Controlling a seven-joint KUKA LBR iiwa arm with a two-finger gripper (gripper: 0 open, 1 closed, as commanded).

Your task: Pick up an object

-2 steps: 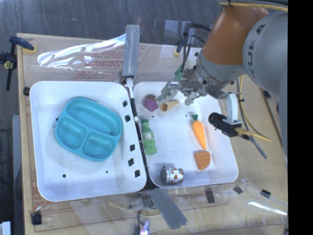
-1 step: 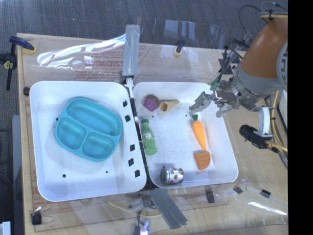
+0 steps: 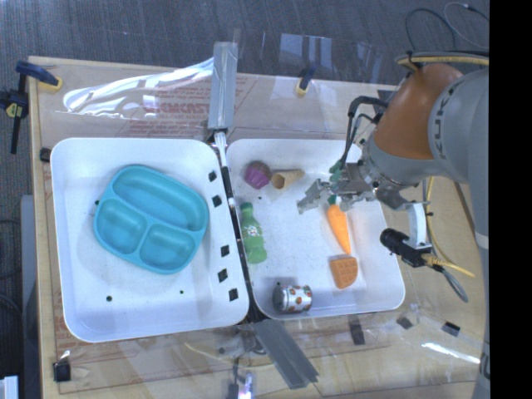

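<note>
Orange carrot [image 3: 338, 229]: in the right bin [image 3: 274, 252], toward 3 o'clock, long axis running from 12 to 6, top end just under the hand [image 3: 330, 194].
Feel, as a guess: light, stiff toy plastic, smooth and tapered, likely to slide out toward the thin end.
Hold: across the thick upper part, squeezing from 9 and 3 o'clock.
Hand: low over the carrot's top, nothing seen between the fingers; spread cannot be told.
Neighbours: orange wedge [image 3: 343, 271] just past the tip at 6 o'clock; green bottle [image 3: 252, 233] well apart at 9 o'clock.
</note>
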